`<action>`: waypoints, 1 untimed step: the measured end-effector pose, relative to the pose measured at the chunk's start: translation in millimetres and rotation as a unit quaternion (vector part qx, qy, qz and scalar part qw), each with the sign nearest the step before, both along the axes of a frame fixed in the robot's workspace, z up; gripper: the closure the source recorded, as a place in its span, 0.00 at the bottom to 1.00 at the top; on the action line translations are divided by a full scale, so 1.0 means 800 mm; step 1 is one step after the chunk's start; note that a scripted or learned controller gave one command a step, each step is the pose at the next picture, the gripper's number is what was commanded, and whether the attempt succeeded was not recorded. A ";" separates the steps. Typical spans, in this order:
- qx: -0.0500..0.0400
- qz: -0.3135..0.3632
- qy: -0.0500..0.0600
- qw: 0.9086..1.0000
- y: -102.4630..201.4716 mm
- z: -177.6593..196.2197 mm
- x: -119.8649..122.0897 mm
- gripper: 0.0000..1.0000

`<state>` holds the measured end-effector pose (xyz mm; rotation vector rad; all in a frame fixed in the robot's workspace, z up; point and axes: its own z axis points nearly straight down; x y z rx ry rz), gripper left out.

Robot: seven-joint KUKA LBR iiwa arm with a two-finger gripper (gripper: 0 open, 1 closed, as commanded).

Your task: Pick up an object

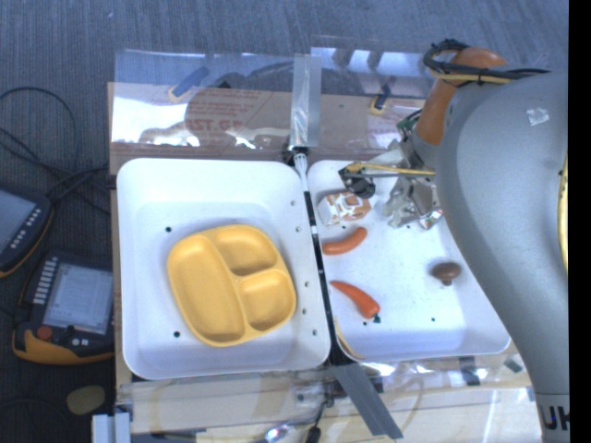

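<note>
Your arm (503, 210) comes in from the right as one big grey mass covering the right edge of the right bin (406, 335), with the orange band (434, 109) up near the bin's far corner. The wrist bends down into the bin's far end, and the gripper (406, 201) sits low over the floor there, metal bits pointing toward the divider between the bins. You honestly can't tell how it's set from this angle, it's just a tangle of shiny parts.

Just left of the gripper, toward the divider, lies a small white and orange patterned thing (344, 209), close but not visibly gripped. Nearer than that is a sausage (344, 241), then an orange chili pepper (355, 298) further toward the near rim. A brown mushroom-looking piece (446, 271) sits beside the arm's body. A yellow divided plate (231, 284) fills the middle of the left bin (148, 192).
</note>
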<state>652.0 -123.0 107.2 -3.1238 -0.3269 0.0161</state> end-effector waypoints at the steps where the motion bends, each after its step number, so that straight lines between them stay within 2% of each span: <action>1: -0.004 -0.003 -0.012 1.000 0.021 -0.021 -0.044 1.00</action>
